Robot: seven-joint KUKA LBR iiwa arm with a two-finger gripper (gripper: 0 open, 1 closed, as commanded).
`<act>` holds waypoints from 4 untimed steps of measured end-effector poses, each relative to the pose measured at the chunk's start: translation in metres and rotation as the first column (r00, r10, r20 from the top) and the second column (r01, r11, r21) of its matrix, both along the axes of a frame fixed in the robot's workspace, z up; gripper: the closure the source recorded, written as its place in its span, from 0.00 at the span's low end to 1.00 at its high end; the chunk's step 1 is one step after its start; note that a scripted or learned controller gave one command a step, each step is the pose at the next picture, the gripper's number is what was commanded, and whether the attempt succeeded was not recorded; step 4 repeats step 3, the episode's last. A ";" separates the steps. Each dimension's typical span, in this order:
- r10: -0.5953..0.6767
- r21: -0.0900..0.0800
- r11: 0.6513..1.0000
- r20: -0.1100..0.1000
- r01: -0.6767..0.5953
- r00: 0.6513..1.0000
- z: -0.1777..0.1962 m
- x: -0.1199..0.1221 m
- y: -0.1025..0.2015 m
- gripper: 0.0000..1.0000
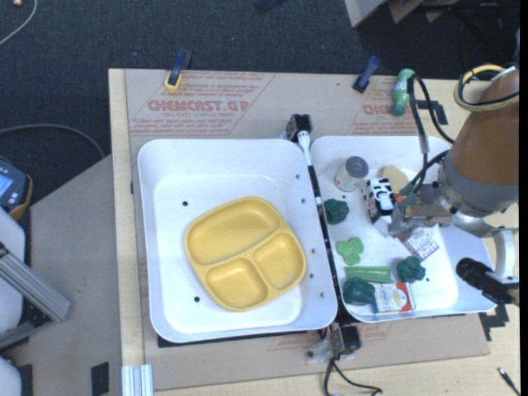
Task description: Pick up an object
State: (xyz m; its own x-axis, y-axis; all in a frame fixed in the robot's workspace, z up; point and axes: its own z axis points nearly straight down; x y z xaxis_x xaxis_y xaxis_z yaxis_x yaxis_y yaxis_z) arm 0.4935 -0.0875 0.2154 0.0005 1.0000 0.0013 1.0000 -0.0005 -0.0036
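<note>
**Arm low over the cluttered right bin**

As we look down on the bench, the grey arm with its orange band (487,139) reaches in from the right of the frame, and its two-finger gripper (410,219) sits low over the middle of the shallow white right-hand bin (450,299). We cannot tell how the gripper is set from here; the metal head hides that part.

Just left of the gripper we see a small black-and-white toy (379,196), close beside it, and a grey round-capped piece (355,169) further up the frame. Under the gripper's lower edge a red-and-white patterned card (422,242) pokes out.

Along the bin's left side we spot a dark green lump (336,212), then a light green leafy shape (350,249) below it, then a bright green stick (367,274) lying flat. Lower down sit a dark teal lump (359,290), a flat packet with red and blue print (391,299) and another dark teal piece (411,269).

Over in the left white bin (157,180), centre-left of the frame, a yellow three-compartment plastic tray (245,252) lies alone, well apart from the arm.
</note>
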 end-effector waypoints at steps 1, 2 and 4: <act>0.000 0.000 1.000 0.001 0.000 1.000 0.009 -0.014 -0.006 1.00; 0.002 -0.003 1.000 0.007 -0.002 1.000 0.012 0.006 -0.007 1.00; 0.000 -0.001 1.000 0.001 0.000 1.000 0.003 0.004 -0.004 1.00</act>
